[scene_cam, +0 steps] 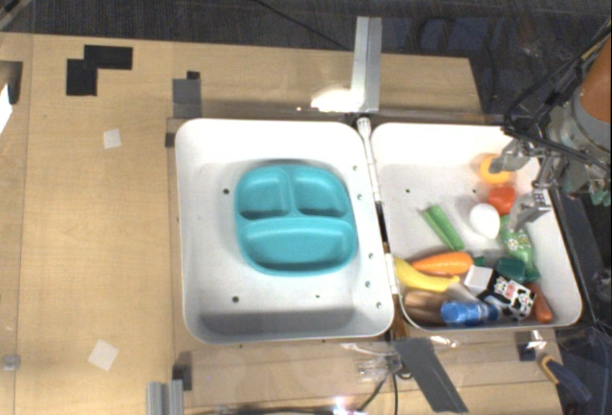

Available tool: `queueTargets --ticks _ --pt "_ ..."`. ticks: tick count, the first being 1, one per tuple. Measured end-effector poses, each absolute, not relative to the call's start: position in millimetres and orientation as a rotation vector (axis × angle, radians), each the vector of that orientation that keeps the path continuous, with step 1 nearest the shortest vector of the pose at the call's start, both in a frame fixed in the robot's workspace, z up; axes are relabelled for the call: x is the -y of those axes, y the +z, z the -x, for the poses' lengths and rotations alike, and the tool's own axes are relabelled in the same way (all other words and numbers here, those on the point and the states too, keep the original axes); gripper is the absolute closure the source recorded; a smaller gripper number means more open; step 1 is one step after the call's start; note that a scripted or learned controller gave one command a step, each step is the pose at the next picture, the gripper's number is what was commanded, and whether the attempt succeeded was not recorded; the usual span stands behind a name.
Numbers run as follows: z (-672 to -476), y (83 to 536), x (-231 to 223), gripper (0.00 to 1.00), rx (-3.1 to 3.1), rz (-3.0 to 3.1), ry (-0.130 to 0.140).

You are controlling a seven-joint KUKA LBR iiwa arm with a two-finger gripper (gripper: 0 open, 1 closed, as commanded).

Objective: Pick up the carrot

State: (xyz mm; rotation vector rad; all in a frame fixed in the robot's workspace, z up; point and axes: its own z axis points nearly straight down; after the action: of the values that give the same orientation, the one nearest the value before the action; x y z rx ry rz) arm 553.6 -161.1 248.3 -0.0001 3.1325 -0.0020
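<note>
Nearest the camera, along the bottom wall of the right bin (pixel 574 294), we see a crowded row of small items: a blue bottle-like piece (pixel 469 313) lying on its side, a brown item (pixel 426 308) to its left, and a black-and-white patterned box (pixel 512 294) to its right.

Just above that row lies the carrot (pixel 443 263), orange, stretched nearly level across the lower middle of the right bin. It rests against a yellow banana (pixel 421 277) that curves beneath its left end. A small grey-white block (pixel 477 277) sits just beside its right end.

Above the carrot we find a green stick-shaped vegetable (pixel 443 226) lying on a slant, and to the right of it a white egg (pixel 484 220). A red-orange piece (pixel 502 201) touches the egg's upper right, and a dark green item (pixel 514 262) sits lower right of the egg. Near the bin's upper right corner is a yellow and orange toy (pixel 495 168).

We see the gripper (pixel 528 188) at the right of the frame, over the right bin's upper right part, well apart from the carrot. Its fingers appear spread with nothing between them.

Left of all this, the left bin (pixel 201 212) holds a turquoise divided plate (pixel 295 217) near its middle, on the wooden bench (pixel 86 241).
</note>
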Motion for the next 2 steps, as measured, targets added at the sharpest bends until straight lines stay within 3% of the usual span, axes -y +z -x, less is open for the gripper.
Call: queueTargets --ticks 1,2 --pt "-586.2 150 177 0.00 -3.134 0.192 0.002" --pt "-542.3 116 133 0.00 -3.134 0.123 0.002"
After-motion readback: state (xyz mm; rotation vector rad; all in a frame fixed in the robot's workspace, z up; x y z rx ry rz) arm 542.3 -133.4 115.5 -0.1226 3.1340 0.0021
